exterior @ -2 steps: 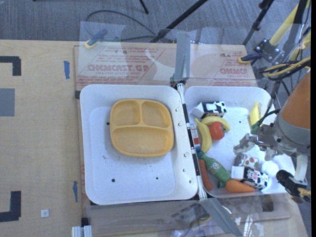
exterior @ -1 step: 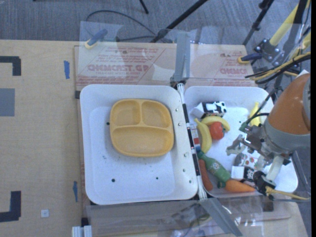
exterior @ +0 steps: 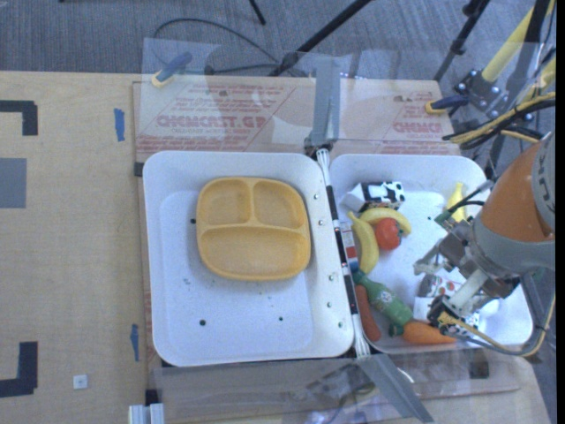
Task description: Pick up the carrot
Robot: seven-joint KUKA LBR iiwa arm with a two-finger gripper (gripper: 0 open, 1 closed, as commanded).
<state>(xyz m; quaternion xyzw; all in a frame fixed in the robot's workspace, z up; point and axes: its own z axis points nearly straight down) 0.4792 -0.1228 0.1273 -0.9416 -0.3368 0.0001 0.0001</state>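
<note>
The carrot [exterior: 422, 331] is orange and lies on its side against the front wall of the right bin [exterior: 512, 321]. My gripper [exterior: 444, 313] hangs low just above and to the right of the carrot's thick end, at or very near it. The wrist and the orange-banded arm [exterior: 521, 210] reach in from the right and cover the bin floor behind the gripper. Whether the carrot sits between the gripper's tips is hidden by the tool body.
The right bin also holds a green bottle-shaped toy [exterior: 386, 297], a red stick-shaped toy [exterior: 365, 313], a banana [exterior: 369, 237], a red fruit [exterior: 387, 233], a black-and-white cow [exterior: 385, 191] and a yellow piece [exterior: 456, 200]. A yellow divided plate [exterior: 253, 228] lies in the left bin [exterior: 168, 325].
</note>
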